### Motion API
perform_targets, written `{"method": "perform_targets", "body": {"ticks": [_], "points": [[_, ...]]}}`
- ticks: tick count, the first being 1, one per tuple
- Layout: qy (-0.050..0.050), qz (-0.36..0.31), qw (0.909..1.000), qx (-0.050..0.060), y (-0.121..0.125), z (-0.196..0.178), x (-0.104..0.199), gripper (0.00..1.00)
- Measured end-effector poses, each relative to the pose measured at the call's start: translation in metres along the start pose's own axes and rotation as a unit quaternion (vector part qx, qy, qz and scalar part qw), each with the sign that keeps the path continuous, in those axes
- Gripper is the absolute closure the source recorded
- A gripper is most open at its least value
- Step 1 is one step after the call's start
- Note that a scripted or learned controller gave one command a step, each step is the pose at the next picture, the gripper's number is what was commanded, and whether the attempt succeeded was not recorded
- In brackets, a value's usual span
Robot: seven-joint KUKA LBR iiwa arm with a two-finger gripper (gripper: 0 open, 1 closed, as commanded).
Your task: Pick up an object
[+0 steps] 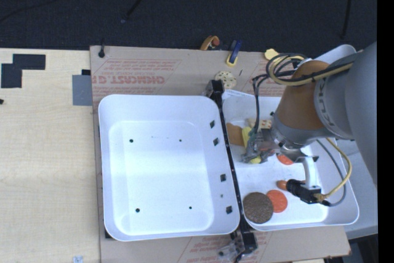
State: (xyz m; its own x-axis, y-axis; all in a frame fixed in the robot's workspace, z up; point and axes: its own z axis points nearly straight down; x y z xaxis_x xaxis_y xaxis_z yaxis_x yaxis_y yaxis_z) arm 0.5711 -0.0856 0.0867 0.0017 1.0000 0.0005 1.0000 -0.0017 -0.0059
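Observation:
My gripper (pixel 257 149) hangs low over the middle of the right bin (pixel 345 215), under the orange band of the arm. Around its tip lies a small cluster: a brown piece (pixel 234 133), a yellow piece (pixel 247 134) and a green-yellow bit (pixel 253 160). A red-orange piece (pixel 284 160) peeks out beside the wrist. Nearer the front wall lie a brown disc (pixel 258 207) and an orange disc (pixel 277 201). The arm hides the fingertips and whatever lies under them.
The left bin (pixel 114 132) sits beside the right one, parted by a black divider (pixel 225 151). A black cable end with an orange tip (pixel 301 190) dangles over the right bin. Small items lie on the cardboard behind the bins (pixel 225 78).

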Motion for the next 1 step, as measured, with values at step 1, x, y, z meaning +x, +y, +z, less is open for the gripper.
{"method": "perform_targets", "body": {"ticks": [1], "points": [[0.001,-0.006,1.0000,-0.008,0.0400,-0.1079,0.0919,1.00]]}}
